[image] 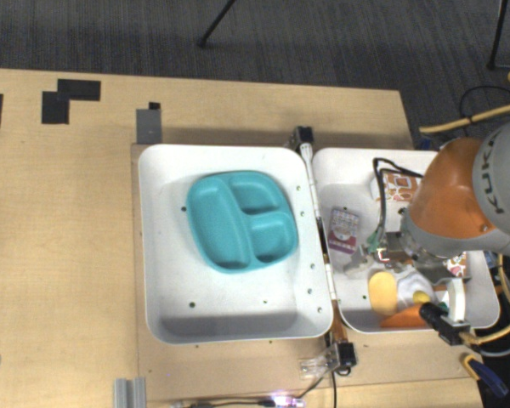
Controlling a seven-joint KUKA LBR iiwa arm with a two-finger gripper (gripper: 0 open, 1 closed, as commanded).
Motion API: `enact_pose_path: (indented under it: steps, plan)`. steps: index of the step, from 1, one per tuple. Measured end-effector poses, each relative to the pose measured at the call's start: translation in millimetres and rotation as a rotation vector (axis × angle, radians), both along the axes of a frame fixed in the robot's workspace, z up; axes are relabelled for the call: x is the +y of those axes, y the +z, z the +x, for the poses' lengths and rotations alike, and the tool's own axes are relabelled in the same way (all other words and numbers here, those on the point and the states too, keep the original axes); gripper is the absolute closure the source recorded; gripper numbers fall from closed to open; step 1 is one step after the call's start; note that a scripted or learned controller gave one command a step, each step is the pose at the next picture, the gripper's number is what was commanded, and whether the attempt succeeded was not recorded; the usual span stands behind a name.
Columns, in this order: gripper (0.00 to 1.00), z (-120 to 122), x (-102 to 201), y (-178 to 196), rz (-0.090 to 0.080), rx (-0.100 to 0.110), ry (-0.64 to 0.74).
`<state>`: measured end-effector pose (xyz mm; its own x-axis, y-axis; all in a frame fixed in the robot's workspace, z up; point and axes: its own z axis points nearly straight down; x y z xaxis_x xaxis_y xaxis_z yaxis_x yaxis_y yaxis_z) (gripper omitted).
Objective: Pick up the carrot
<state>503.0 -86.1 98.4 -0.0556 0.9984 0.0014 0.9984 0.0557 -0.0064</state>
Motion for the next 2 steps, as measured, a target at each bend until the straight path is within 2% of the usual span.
enact_pose_path:
  steps: [1,2]
  plan:
    - [0.0,-12,-16,-10,-0.001,-0.017,0.291]
    - [1.0,-8,-15,2,-0.003,-0.028,0.293]
